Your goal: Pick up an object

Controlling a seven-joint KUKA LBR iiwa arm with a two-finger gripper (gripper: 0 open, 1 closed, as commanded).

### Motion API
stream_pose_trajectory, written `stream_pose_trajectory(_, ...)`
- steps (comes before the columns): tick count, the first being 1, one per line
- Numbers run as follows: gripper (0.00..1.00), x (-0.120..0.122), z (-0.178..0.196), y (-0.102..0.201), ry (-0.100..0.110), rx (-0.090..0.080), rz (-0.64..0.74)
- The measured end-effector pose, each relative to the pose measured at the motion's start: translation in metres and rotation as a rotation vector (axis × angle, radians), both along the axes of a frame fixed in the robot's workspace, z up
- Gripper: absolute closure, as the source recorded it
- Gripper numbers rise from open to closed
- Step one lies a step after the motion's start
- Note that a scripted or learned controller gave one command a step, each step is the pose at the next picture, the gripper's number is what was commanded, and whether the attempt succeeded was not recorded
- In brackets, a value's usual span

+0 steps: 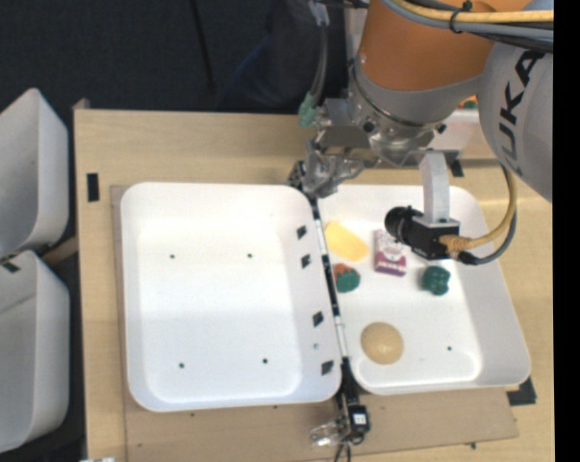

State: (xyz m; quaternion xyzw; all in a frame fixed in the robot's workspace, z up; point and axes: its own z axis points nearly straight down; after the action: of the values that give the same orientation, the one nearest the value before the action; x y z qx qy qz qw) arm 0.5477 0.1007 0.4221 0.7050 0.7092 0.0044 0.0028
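Observation:
The right bin (491, 354) holds several small objects. A yellow piece (345, 241) lies near the divider, with a purple and white box (390, 255) to its right. Below them sit a small green and orange item (346, 278), a dark green lump (436, 279) and a tan ball (381, 343). My gripper (318, 174) hangs under the orange band at the far end of the divider between the bins, above and left of the yellow piece. I see nothing held in it.
The left bin (136, 287) sits beside the right one, joined by a clipped divider (328, 296). A black device on a white bracket (419, 231) hangs from the arm over the right bin. White containers (20, 181) stand at the far left.

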Motion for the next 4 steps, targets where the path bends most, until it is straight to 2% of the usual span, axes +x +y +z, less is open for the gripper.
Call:
stream_pose_trajectory(1, 1.00, 0.000, 0.006, -0.004, 0.008, -0.005, 0.001)
stream_pose_trajectory(2, 1.00, -0.060, -0.057, -0.058, 0.018, -0.003, -0.009)
stream_pose_trajectory(3, 1.00, -0.033, -0.018, -0.005, 0.004, -0.001, 0.000)
stream_pose_trajectory(4, 1.00, -0.019, 0.060, 0.064, 0.000, 0.001, 0.003)
